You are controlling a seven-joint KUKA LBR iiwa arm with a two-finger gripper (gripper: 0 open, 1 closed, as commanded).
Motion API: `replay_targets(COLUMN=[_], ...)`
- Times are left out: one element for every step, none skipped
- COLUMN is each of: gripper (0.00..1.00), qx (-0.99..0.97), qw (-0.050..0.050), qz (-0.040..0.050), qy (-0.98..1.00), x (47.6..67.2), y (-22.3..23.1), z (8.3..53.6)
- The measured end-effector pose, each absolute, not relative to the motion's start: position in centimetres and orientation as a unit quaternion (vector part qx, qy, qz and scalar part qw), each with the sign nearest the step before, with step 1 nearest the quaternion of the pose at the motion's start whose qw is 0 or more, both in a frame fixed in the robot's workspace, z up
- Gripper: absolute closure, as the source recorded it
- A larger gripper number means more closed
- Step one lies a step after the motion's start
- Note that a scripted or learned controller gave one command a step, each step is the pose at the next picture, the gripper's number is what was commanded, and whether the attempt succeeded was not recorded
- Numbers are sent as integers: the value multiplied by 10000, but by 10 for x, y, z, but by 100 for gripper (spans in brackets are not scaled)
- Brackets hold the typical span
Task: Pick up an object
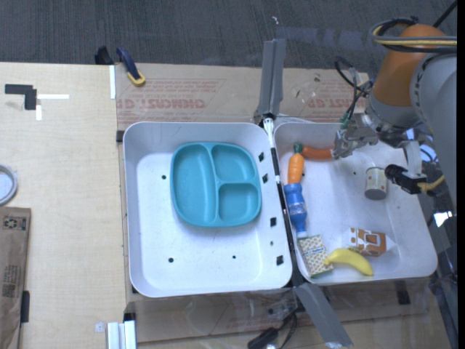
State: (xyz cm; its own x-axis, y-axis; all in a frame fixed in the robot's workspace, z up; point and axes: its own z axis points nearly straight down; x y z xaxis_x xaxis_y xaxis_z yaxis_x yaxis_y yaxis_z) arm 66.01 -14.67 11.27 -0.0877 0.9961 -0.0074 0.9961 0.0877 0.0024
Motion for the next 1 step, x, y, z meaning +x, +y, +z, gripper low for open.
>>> replay_targets(gripper=[0], qx=[6755], qw=[31], qz=[-17], qy=[7374], x=[660], y=[-146], z=[112])
